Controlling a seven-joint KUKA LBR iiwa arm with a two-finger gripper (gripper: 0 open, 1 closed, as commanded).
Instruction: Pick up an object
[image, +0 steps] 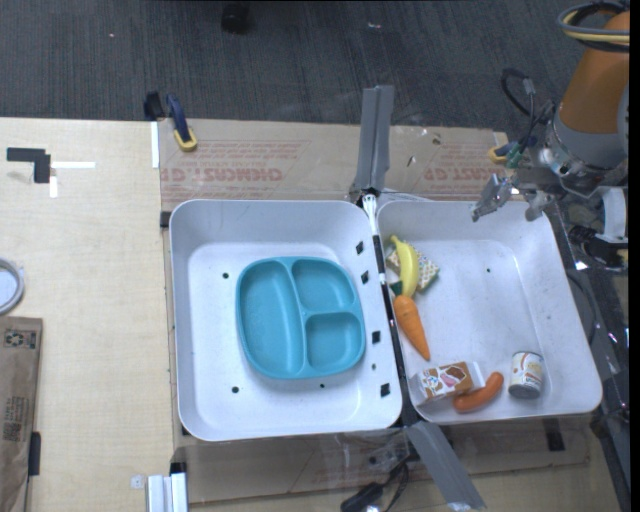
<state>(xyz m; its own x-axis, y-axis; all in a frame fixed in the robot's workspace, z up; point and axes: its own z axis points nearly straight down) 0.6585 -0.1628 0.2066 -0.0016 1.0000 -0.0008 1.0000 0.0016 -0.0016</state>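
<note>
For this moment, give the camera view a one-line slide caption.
Gripper poised over right bin holding banana, carrot, can; blue tray in left bin.

Rt bin: banana (405, 264), carrot (412, 325), carton (446, 380), sausage (478, 396), can (526, 374).

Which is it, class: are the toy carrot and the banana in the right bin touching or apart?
Touching. In the camera view, the carrot's top end meets the banana's lower tip near the right bin's left wall, with no white bin floor visible between them.
</note>
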